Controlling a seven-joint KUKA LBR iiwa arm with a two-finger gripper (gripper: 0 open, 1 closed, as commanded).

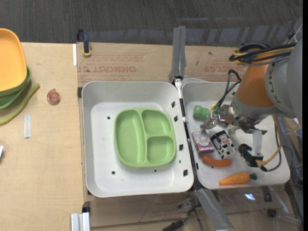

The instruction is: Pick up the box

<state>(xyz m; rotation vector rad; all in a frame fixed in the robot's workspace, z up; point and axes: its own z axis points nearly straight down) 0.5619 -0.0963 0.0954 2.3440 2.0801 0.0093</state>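
In the camera view, you see the box (201, 142) lying flat in the right bin (279, 174), just beside the gripper (215, 123). It is probably light, stiff cardboard; take it across its short sides. The finger state I cannot tell.

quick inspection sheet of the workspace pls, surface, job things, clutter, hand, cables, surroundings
surface: two white bins, left bin, right bin, on a wooden bench
job's things: small box in the right bin
clutter: green divided tray in the left bin; carrot, sausage, green cup, patterned block in the right
hand: hand over the right bin, just above the box
cables: black and yellow cables on the arm
surroundings: orange and green plates at far left
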